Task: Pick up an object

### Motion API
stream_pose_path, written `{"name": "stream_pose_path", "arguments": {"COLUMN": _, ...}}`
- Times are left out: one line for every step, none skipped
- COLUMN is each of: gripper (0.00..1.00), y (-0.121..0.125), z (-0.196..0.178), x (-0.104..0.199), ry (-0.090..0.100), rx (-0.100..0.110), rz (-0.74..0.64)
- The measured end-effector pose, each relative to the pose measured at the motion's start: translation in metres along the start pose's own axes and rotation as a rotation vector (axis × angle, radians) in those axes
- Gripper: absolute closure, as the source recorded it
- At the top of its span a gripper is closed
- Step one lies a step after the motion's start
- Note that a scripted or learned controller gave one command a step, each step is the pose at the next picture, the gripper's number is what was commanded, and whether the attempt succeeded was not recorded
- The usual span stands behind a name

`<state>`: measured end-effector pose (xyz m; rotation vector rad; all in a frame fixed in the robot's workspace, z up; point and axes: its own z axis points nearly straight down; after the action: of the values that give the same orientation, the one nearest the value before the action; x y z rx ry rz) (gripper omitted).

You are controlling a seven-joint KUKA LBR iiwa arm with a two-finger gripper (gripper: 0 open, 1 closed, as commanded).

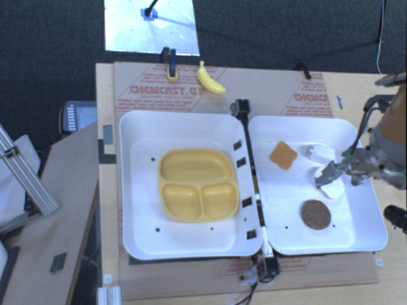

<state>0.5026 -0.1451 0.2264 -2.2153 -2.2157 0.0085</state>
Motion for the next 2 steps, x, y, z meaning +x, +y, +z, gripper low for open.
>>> {"name": "stream_pose_path", "arguments": {"gripper": 0.00, "y": 0.002, "z": -0.006, "x": 0.000, "ry": -0.002, "rx": -0.011, "rz": -0.003}}
{"name": "stream_pose_path", "arguments": {"gripper": 0.00, "y": 0.005, "z": 0.051, "x": -0.008, "ry": -0.002, "rx": -0.007, "rz": -0.001}}
